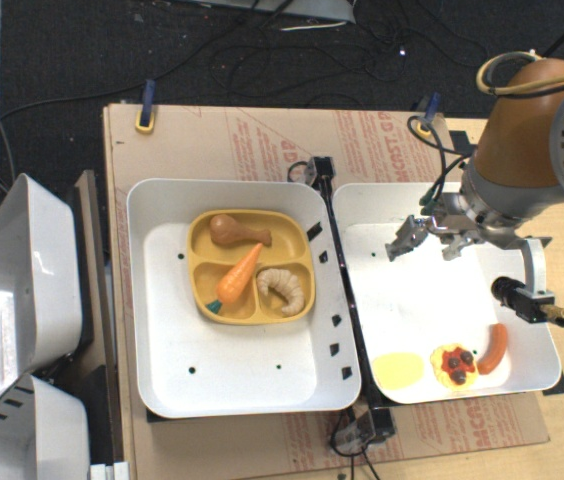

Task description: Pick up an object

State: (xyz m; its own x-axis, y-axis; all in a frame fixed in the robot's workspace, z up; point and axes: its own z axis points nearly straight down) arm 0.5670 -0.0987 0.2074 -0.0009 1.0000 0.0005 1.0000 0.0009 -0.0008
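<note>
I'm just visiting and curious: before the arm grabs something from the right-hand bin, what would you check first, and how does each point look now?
1. Gripper over the right bin: ok.
2. Nothing between its fingers: ok, they look open.
3. Targets in that bin: ok, sausage, yellow disc, fruit tart.
4. Gripper above a target: not ok, all three lie nearer the bin's front edge.
5. Sausage and tart apart: cannot tell, very close.
6. Yellow divided plate out of the way: ok, in left bin.

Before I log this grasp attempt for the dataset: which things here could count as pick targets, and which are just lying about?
Pick candidates:
- drumstick, carrot and shrimp on the yellow plate, left bin
- sausage, small pizza and yellow disc, right bin
- the gripper, above the right bin

Just lying about:
- cables on the floor
- clamps on the bench edge
</note>
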